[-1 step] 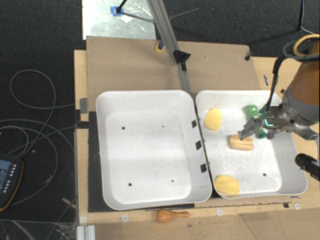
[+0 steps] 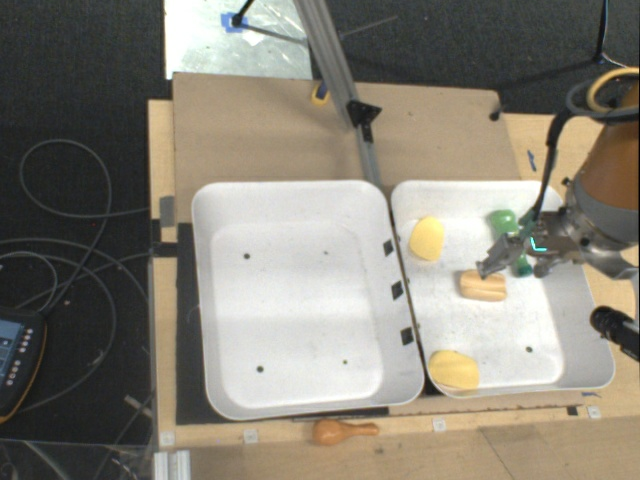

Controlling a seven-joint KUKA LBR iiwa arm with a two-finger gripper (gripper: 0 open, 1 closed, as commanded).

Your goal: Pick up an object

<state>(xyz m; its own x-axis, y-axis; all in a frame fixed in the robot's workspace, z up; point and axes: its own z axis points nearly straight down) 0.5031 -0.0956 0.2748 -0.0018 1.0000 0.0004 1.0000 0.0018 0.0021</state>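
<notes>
So the two-finger gripper (image 2: 500, 261) on the grey arm with the orange band (image 2: 610, 183) is sitting low over the right-hand shallow white plastic bin (image 2: 575, 368), reaching in from the right, fingertips just above and touching or nearly touching the tan bread-roll-shaped block (image 2: 484, 287). I honestly can't tell whether it's spread or pinched, it's too small and dark against the teal glow at the wrist. Going big to small: the left-hand shallow white plastic bin (image 2: 215, 298) sits snug against the right one, and the right one has a pale yellow rounded lump (image 2: 427, 238) near its upper left, a second yellow rounded lump (image 2: 453, 370) down by the front rim, the tan block mid-bin, and a small green rounded piece (image 2: 501, 220) tucked right behind the gripper. There's also an orange pear-shaped toy (image 2: 343, 430) out on the bench in front of the bins. My guess is the tan block is the target. Risks: the tips look off toward its upper edge, so closing could just shove it or clip a corner, and the green piece is close enough to get nudged or grabbed instead. Room-wise it's decent, with bare floor around the block toward the front and right, and the walls are well apart from it.
</notes>
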